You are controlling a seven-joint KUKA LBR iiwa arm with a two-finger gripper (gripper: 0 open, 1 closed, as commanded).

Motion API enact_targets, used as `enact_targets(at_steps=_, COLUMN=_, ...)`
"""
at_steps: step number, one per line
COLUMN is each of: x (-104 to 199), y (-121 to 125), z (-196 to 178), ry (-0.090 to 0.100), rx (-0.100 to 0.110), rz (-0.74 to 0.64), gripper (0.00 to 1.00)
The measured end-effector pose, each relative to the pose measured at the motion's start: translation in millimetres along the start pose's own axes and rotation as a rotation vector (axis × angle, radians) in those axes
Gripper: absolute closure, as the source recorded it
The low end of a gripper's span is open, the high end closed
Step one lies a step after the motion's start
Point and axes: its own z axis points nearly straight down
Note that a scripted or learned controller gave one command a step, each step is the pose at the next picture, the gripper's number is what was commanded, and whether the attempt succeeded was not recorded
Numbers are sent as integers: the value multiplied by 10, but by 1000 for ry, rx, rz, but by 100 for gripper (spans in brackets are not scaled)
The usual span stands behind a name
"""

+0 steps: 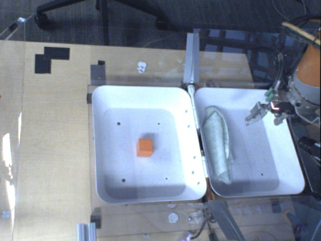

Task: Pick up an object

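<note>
An orange cube (145, 147) lies near the middle of the left bin (108, 185). A long, pale grey-green rolled cloth (218, 144) lies lengthwise along the left side of the right bin (288, 182). My gripper (265, 115) hangs over the upper right part of the right bin, to the right of the cloth's top end and apart from it. Its fingers (253, 114) are spread, with nothing between them. The arm, with its orange band (310, 64), comes in from the right edge.
A metal divider post (190, 59) stands behind the seam between the bins. Black markers (50, 58) and a small white object (142, 67) lie on the wooden bench behind the left bin. A chair base (103, 1) stands on the floor beyond.
</note>
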Motion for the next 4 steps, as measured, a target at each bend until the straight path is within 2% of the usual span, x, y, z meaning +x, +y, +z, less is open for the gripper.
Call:
enact_targets(at_steps=1, x=-248, y=-34, z=1263, ry=0, rx=2, rz=-1, gripper=0)
enact_targets(at_steps=2, x=-380, y=499, z=1822, ry=-2, rx=-10, rz=-46, gripper=0)
enact_targets(at_steps=3, x=-373, y=526, z=1692, ry=-3, rx=-17, rz=-47, gripper=100)
enact_targets(at_steps=4, x=377, y=547, z=532, ry=1, rx=-3, rz=32, gripper=100)
